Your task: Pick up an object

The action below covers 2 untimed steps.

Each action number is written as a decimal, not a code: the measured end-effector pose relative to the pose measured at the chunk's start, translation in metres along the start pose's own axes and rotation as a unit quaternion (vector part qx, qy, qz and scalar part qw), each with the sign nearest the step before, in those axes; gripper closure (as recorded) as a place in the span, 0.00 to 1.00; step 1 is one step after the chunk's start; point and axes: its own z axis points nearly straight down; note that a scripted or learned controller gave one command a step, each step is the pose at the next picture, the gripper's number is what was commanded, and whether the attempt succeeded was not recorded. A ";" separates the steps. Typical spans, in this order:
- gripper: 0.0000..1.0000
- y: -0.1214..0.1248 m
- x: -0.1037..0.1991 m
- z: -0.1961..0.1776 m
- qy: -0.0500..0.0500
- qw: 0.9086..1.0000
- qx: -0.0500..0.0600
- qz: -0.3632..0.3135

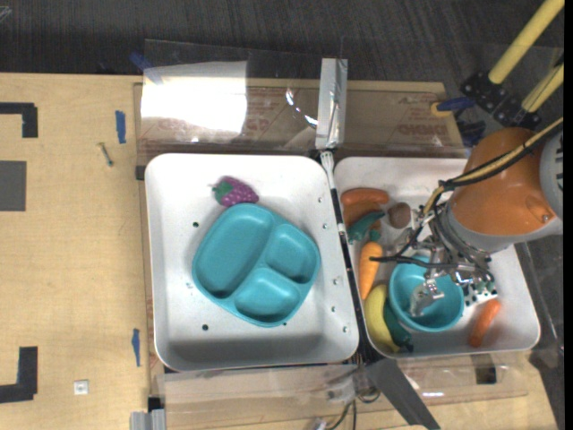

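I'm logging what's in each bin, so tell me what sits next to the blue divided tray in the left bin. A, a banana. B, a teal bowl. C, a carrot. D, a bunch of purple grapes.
D: a bunch of purple grapes lies at the far edge of the divided tray in the left bin; the banana, carrot and bowl are in the right bin.

The left bin (161, 267) is white and shallow, and it holds a teal divided plate (257, 264) with three compartments, lying at a slant. Just beside the plate's far corner lies a purple bunch of toy grapes (235, 191). The worktop (63, 267) on the left is light wood with black corner marks (21, 119) and small pieces of blue tape (120, 125). Behind the bins stands a clear plastic sheet (192, 106), which reflects bright light.
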 end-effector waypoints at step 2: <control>0.00 -0.034 -0.076 0.002 0.001 0.992 -0.002 -0.123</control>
